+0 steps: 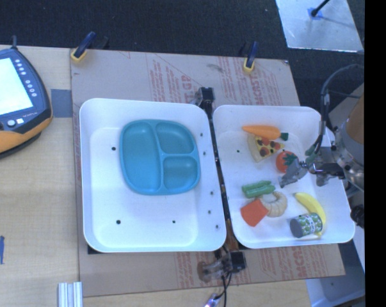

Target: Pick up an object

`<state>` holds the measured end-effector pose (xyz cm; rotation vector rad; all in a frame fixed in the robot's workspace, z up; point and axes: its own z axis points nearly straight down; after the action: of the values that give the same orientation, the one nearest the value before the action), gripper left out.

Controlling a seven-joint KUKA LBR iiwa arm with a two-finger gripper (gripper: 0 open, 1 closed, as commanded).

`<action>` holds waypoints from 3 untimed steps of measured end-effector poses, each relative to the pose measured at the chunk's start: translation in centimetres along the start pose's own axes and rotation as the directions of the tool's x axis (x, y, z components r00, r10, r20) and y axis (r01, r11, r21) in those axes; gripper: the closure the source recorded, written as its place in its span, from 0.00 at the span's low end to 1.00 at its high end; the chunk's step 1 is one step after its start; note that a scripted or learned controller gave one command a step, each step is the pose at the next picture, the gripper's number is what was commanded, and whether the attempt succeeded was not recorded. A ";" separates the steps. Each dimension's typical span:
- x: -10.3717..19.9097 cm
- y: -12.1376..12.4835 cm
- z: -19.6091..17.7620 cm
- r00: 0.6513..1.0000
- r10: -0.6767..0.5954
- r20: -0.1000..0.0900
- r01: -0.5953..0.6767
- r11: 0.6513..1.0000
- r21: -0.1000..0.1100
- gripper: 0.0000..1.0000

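The right bin (333,232) holds several toy foods. An orange carrot (262,132) and a pizza slice (263,148) lie at the back. Below them are a red tomato (283,161), a green pickle (257,188), a red block (253,212) and a beige donut (274,203). A yellow banana (310,204) and a small green can (306,224) lie at the front right. My gripper (291,172) reaches in from the right and hangs low over the bin's middle, just right of the tomato and above the donut. It is open, with nothing between its fingers.
The left bin (96,190) holds a blue divided plate (159,156). A tablet in an orange case (13,104) lies on the bench at far left. Clamps (82,47) stand along the board's back edge, and cables loop beside the arm (346,165).
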<state>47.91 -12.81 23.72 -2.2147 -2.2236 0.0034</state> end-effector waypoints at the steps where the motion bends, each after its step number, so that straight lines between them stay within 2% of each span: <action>1: -5.0 -0.4 10.8 1.000 -0.001 0.000 0.001 1.000 0.002 0.00; 2: -7.7 11.2 14.5 1.000 0.001 0.000 -0.001 1.000 0.000 0.00; 3: -7.8 11.2 13.5 1.000 0.000 0.000 0.000 1.000 0.001 1.00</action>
<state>59.12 -20.55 10.18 -2.2144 -2.2232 0.0048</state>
